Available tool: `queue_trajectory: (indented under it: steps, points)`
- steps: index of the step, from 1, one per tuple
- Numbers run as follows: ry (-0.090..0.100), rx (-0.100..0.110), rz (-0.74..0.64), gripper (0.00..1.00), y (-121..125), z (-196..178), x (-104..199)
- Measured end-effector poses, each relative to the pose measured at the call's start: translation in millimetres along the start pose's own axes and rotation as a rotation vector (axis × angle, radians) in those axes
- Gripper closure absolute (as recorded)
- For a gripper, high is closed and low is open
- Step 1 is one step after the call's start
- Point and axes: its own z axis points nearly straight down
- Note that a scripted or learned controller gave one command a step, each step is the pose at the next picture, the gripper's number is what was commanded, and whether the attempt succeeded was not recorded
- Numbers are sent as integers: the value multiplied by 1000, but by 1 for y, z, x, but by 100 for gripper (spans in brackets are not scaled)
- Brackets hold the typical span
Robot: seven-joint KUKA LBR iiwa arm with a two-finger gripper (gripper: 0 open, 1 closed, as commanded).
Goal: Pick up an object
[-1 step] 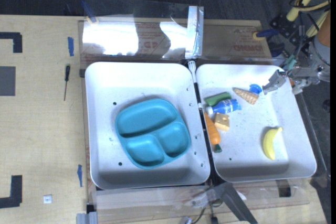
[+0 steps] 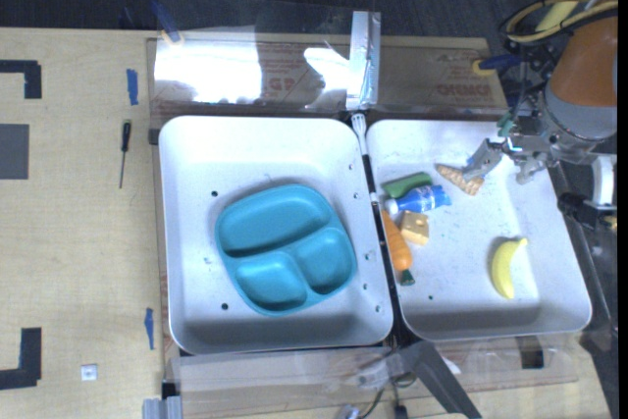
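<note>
**Still searching: gripper low over the right bin's far corner**

Apparently nothing sits between the fingers; the two-finger gripper (image 2: 500,155) hangs with its grey prongs spread apart, just beside a tan wafer-like piece (image 2: 459,178). That piece looks the likeliest target (a judgement only). Farther out in the shallow white right bin (image 2: 549,309) lie a green stick (image 2: 407,183), a blue-and-white tube (image 2: 420,201), an orange carrot-shaped toy (image 2: 396,248) and a yellow banana (image 2: 504,266). A teal divided plastic tray (image 2: 285,248) occupies the left bin (image 2: 186,211).
</note>
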Motion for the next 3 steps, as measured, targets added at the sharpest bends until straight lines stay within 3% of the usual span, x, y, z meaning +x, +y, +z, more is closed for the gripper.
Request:
queue_trajectory:
  steps: [1,2,3]
  points:
    - [-3,-8,-332,0,-14,-26,-34]
    - [-2,-6,-407,0,-3,0,-38]
    - [-2,-4,-503,0,-125,40,-18]
